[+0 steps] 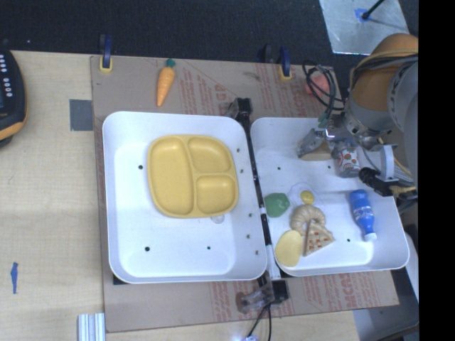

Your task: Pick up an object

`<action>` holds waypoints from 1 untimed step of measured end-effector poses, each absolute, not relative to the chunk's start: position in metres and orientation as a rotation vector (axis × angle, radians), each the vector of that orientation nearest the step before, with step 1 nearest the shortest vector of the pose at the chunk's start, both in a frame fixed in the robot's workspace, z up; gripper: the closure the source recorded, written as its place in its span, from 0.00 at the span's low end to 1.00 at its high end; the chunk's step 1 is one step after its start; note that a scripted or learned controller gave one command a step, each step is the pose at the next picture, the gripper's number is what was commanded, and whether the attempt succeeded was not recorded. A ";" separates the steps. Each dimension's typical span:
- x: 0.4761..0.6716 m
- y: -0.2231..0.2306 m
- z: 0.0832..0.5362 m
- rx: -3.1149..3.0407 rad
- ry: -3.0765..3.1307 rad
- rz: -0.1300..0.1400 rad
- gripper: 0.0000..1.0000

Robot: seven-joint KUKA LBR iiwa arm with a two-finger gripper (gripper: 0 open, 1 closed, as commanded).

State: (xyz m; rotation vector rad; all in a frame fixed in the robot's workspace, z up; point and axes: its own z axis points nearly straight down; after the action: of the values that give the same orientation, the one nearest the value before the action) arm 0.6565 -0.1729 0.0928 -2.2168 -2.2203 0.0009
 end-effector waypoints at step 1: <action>0.581 -0.136 0.091 -2.212 -2.218 0.009 0.00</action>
State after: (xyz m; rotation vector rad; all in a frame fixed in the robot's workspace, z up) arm 0.5811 -0.1360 0.0914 -2.2120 -2.2177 0.0087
